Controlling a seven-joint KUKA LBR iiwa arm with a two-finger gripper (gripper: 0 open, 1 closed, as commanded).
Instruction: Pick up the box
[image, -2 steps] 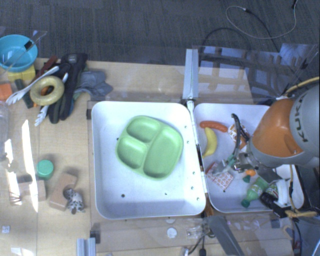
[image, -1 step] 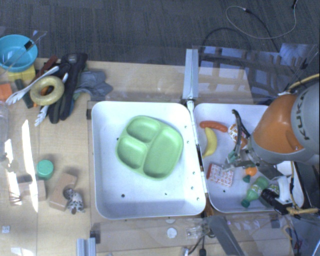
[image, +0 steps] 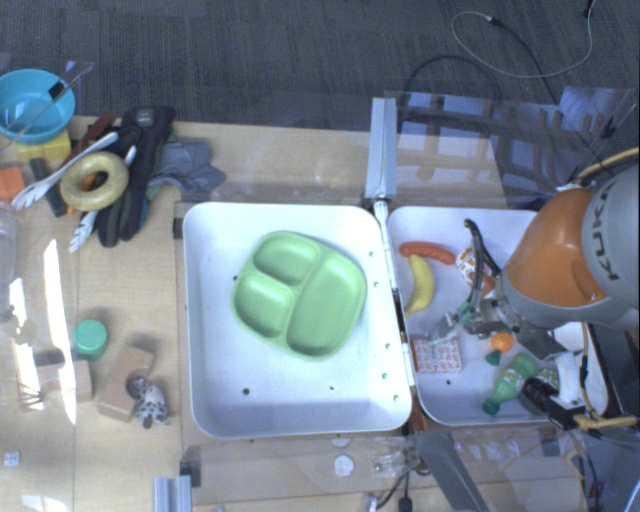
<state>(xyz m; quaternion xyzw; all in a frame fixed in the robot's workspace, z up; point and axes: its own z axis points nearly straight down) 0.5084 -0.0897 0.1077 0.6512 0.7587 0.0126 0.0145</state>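
Camera view, starting lowest in the frame: a green bottle (image: 508, 380) lies in the lower part of the right bin (image: 440, 408), beneath the arm. Left of it, in that bin's lower left, is the box (image: 437, 354). It is a small red-and-white patterned carton lying flat on the bin floor, near the wall shared with the left bin (image: 215, 400) and apart from the bottle. The gripper (image: 462, 322) hangs just up and right of the box. I cannot tell whether it is open or closed.

The box looks like thin card, so it is probably light and easily crushed. Lying flat, it offers only low edges. A hold across two opposite edges with gentle pressure seems best. The smooth floor may let it slide, and the nearby wall leaves little room on the left.

Higher in the frame lie a banana (image: 422, 283) and a red sausage (image: 432, 250). The left bin holds a green divided plate (image: 300, 292). At the upper left of the frame, on the bench, sit a yellow ring (image: 95, 180) and a blue bowl (image: 35, 103).
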